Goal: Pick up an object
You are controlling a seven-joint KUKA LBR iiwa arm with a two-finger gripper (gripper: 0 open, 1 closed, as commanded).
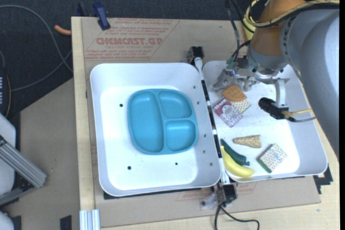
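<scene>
1. banana [237, 168] sits at the near edge of the right bin [315, 167], leave it alone imo
2. pink packet [229, 110] lies just near of the brown biscuit [234, 93] and seems to touch it, so drop straight down and don't snag it
3. gripper [235, 82] hovers over the biscuit's far edge, jaws look spread, nothing pinched; centre over it before closing

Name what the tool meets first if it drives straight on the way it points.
Probably the round tan biscuit just below the tool in the right bin, though depth is unclear here.
</scene>
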